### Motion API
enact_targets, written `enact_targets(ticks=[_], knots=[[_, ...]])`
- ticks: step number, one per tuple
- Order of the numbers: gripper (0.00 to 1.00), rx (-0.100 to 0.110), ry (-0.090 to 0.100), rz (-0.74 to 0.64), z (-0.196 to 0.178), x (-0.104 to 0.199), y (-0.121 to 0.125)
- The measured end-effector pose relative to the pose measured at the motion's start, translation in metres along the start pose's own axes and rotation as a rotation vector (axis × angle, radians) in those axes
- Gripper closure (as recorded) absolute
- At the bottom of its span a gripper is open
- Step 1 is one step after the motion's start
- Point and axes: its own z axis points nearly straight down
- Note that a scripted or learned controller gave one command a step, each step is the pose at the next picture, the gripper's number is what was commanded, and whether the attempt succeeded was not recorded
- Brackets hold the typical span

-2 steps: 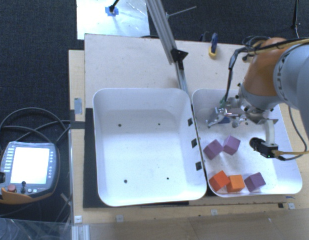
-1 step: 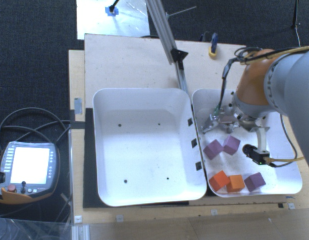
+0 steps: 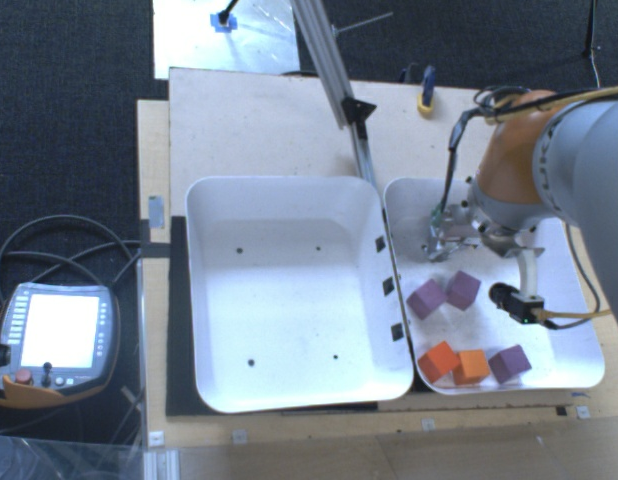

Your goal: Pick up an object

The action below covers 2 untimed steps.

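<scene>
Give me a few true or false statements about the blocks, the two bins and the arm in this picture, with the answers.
1. All the blocks lie in the right bin. True.
2. There are three purple blocks. True.
3. The two orange blocks sit at opposite ends of the bin. False: they lie side by side, near its front edge.
4. The gripper is over the left bin. False: it is over the right bin.
5. A handheld control screen lies left of the bench. True.

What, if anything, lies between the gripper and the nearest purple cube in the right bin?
Nothing visible does. The gripper hangs above bare bin floor, and the nearest purple cube lies just below it in the view, a second purple cube beside it.
</scene>
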Motion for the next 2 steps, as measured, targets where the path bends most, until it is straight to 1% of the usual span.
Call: enact_targets(ticks=[1, 2], knots=[[1.0, -0.005, -0.001, 0.0, -0.062, -0.004, 0.009], [1.0, -0.003, -0.001, 0.0, -0.107, -0.006, 0.014]])
